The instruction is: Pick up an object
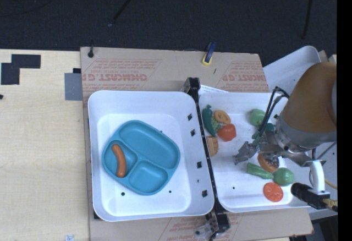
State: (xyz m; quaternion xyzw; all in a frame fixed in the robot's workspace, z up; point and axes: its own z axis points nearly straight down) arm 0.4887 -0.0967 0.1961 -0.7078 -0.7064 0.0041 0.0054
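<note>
My gripper [246, 154] hangs low over the middle of the right bin [236, 201], with the grey and orange arm [311, 108] above it to the right. Toy food lies around it. A red tomato [226, 132], an orange pretzel [221, 116] and a dark green vegetable [207, 120] lie to its upper left. A tan bread piece [212, 146] sits at its left. An orange slice [268, 163], a long green vegetable [258, 170], a green ball [284, 176] and a red-orange fruit [273, 192] lie at its lower right. I see nothing gripped.
The left bin [104, 108] holds a blue divided plate [143, 157] with an orange sausage [119, 159] in its left compartment. A green piece [257, 117] lies near the right bin's far wall. A black divider [201, 146] runs between the bins.
</note>
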